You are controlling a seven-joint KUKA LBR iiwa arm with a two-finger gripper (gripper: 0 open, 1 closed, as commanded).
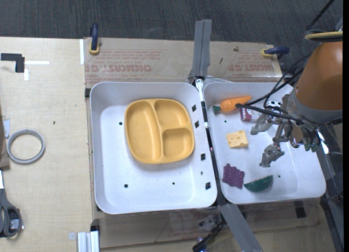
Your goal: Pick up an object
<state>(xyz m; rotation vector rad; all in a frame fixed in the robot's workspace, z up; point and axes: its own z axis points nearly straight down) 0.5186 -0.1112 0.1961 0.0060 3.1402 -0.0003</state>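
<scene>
Nearest the lens, a dark green curved plastic piece (pixel 258 184) lies in the right white bin (pixel 305 188), just below the metal claw (pixel 271 143), whose fingers hang apart, grasping nothing.

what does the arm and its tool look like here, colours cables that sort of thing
The arm enters from the right with a broad, rounded orange band over grey housing. Thin black cables loop from it across the right bin's edge. The tool is bare grey metal: slim jointed linkages ending in two thin fingers, with small dark fittings near its base.
</scene>
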